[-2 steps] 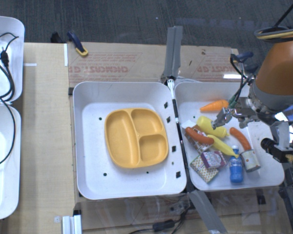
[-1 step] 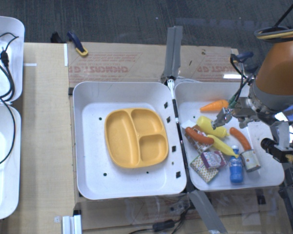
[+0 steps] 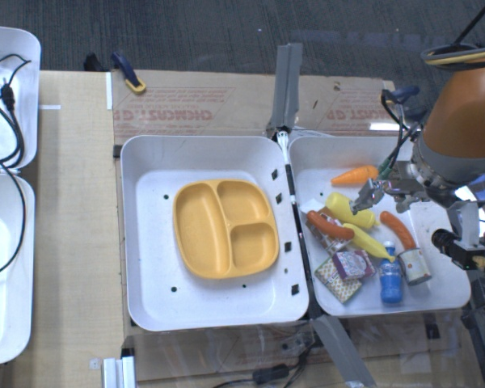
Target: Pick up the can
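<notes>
Dark grey carpet runs behind a pale wooden surface (image 3: 73,217) that carries two shallow white bins side by side, with a sheet of printed cardboard (image 3: 194,103) lying under their far edges.

At the nine o'clock side of the pair, the left bin (image 3: 145,297) holds a yellow divided plate (image 3: 225,228) with three compartments, sitting near the bin's middle.

The right bin (image 3: 444,293) is crowded. An orange carrot (image 3: 355,175) lies toward twelve o'clock; a yellow banana-like toy (image 3: 357,226) stretches across the centre; a red sausage-shaped piece (image 3: 328,225) lies just beside it at nine o'clock; a second carrot (image 3: 398,229) lies toward three o'clock. Toward six o'clock sit a patterned snack packet (image 3: 345,270) and a small blue bottle (image 3: 390,281).

The can (image 3: 415,266) — small, silvery, tipped on its side — rests at the bin's five o'clock corner, just beside the blue bottle.

The grey arm with its orange band (image 3: 461,120) reaches in from three o'clock. Its pincer (image 3: 367,199) hovers over the yellow toy near the bin's centre, well apart from the can — I cannot tell whether it is open or closed.
</notes>
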